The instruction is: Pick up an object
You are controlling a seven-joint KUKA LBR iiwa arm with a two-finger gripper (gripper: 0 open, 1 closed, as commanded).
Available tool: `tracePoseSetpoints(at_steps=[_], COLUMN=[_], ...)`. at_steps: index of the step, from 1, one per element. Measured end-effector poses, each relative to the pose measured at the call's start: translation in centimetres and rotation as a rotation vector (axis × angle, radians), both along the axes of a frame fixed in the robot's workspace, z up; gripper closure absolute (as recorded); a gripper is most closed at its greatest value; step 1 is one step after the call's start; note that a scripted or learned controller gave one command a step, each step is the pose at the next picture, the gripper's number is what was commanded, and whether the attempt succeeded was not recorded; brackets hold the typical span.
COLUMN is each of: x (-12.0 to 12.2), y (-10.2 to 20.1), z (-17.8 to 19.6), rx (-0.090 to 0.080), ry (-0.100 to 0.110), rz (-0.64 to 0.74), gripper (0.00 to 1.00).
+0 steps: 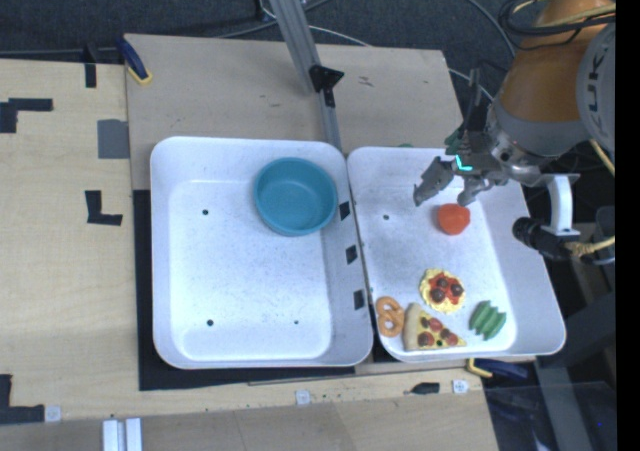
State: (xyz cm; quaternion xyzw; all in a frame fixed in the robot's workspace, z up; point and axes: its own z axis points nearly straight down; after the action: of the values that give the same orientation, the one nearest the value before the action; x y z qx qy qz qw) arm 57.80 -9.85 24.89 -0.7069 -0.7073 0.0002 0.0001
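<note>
Camera view: one fixed look down on the bench at a slant, arm reaching in from the right.
Left bin (190, 269): holds a blue bowl (294, 196) at its far right corner, upright, close to the divide between the bins.
Right bin (400, 239): holds all the small toy food; the arm works over its far half.
Gripper (447, 187): fingers spread apart, nothing between them; two dark fingers (431, 182) angle down toward the bin floor, a small teal light just above them.
Red ball (453, 219): likely a toy tomato, lying on the floor of the right bin, just near of the fingertips and apart from them as far as the slant lets me judge.
Other items: round pizza piece (443, 290) toward the near end; pretzel (388, 314) and pizza slice (430, 330) at the near wall; green pods (487, 319) near the right corner, all well apart from the gripper.
Target, my judgement: the red ball — it is the closest thing to the open fingers.
Handling, judged: probably a light hollow plastic, stiff enough to take a squeeze, smooth and round — so prone to rolling or squirting out if pinched off-centre.
Where to take hold: across the widest part, fingers straddling the middle and coming down low on its sides.
Risk: a fingertip landing on top would nudge it away along the bin floor.
</note>
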Motion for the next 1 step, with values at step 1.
tracePoseSetpoints(at_steps=[1], x=[-0.01], y=[0.00], z=[-0.01], rx=[0.000], ry=[0.000], rz=[0.000], gripper=[0.00])
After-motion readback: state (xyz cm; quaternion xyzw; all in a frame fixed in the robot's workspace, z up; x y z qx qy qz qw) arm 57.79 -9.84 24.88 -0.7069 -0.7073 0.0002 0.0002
